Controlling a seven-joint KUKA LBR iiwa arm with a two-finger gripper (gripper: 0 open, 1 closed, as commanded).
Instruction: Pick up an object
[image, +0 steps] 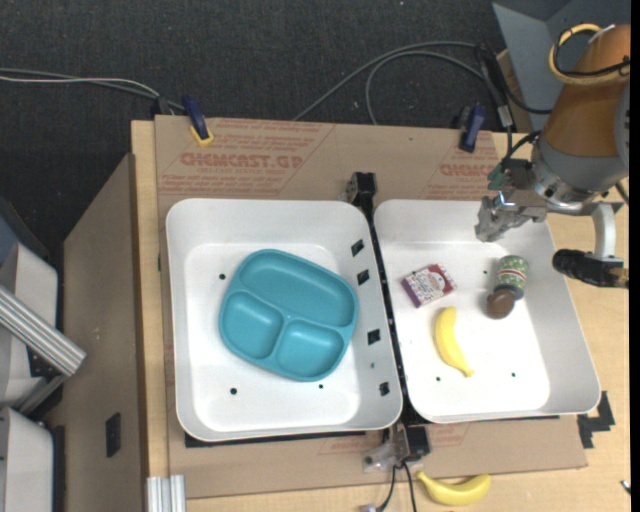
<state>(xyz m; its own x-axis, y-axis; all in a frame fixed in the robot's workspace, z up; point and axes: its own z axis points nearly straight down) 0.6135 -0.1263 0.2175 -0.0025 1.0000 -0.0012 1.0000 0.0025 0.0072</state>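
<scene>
Banana (452, 342) lying mid right bin (560, 385), untouched. Approach step: end effector (497, 215) above far edge, opening impossible to tell; needs descent onto one item.

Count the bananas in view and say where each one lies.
2. One banana lies in the right bin, below the small packet. A second banana lies outside the bins at the bench's front edge, partly hidden.

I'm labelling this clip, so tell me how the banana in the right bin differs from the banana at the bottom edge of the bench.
The banana in the right bin lies whole in view on the white floor, running nearly up and down the picture. The banana at the bench's bottom edge sits outside both bins, lies crosswise, and is partly cut off by the frame. Both are yellow and curved.
</scene>
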